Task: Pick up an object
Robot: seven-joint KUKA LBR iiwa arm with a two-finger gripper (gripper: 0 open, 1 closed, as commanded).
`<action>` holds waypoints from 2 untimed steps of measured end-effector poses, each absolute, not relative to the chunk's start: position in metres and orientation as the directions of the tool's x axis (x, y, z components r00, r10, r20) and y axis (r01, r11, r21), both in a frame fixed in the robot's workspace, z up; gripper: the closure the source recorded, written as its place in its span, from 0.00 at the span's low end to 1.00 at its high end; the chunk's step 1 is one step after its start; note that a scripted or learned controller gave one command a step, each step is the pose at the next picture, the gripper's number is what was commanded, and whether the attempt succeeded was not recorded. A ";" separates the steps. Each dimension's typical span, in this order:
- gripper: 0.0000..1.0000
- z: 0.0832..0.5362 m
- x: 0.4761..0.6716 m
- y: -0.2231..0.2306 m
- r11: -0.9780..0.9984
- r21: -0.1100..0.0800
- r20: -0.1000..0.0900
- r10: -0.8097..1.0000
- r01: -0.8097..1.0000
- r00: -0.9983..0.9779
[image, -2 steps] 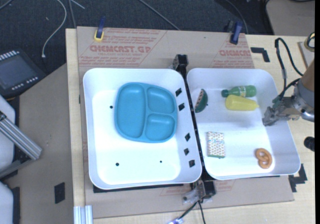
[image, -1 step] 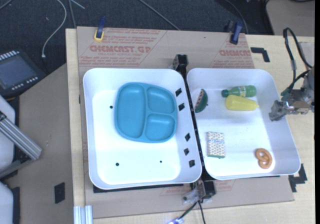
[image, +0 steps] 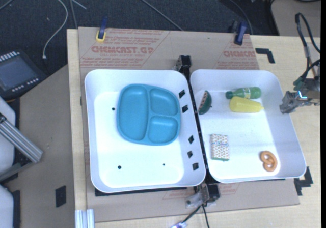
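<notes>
Yellow corn [image: 245, 105] lies far in the right bin [image: 290, 143], beside a green bottle [image: 244, 92]. The claw [image: 291, 101] waits at the bin's right rim, holding nothing; its opening cannot be told. Approach stage: it must next swing left and descend.

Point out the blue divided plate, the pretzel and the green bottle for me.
blue divided plate [image: 148, 114], camera view, on the ridge between its compartments.
pretzel [image: 268, 161], camera view, on its twisted middle.
green bottle [image: 245, 92], camera view, on its body.
</notes>
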State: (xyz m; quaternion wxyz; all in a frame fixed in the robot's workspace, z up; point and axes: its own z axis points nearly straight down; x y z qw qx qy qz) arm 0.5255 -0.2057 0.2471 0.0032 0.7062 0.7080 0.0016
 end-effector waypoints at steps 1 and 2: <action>1.00 0.235 0.522 -0.154 0.005 -0.002 0.003 1.000 1.000 -0.005; 1.00 0.235 0.515 -0.109 0.004 -0.002 0.002 1.000 1.000 -0.004</action>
